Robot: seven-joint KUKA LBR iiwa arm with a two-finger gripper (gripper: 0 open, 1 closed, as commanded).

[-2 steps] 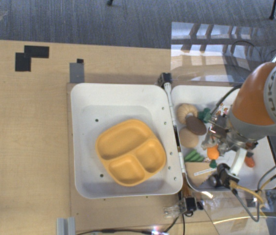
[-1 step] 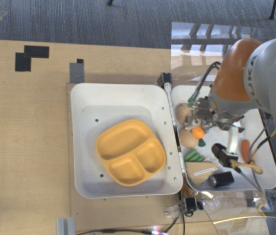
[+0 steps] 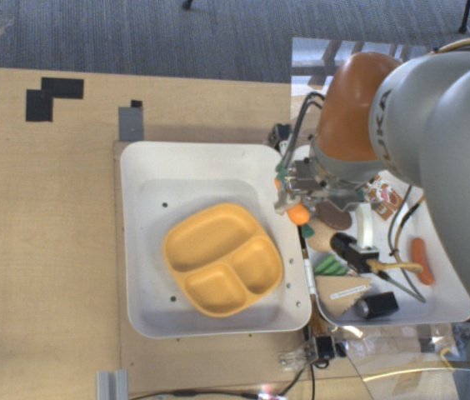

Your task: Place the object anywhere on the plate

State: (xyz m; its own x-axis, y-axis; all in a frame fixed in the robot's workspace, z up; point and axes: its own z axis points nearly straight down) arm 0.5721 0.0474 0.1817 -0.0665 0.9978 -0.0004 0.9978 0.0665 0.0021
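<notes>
Gripper (image 3: 299, 209) pinches small orange object (image 3: 299, 215) above bins' shared edge, carrying it toward yellow plate (image 3: 222, 258) in left bin (image 3: 135, 248).

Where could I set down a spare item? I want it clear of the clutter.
Bare floor rings the yellow plate in the left bin, widest along its top and left walls. The right bin is crowded with objects under the arm.

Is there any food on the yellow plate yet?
No, the yellow plate in the left bin has nothing in its three compartments; a small orange object sits near the gripper at the bins' edge.
</notes>
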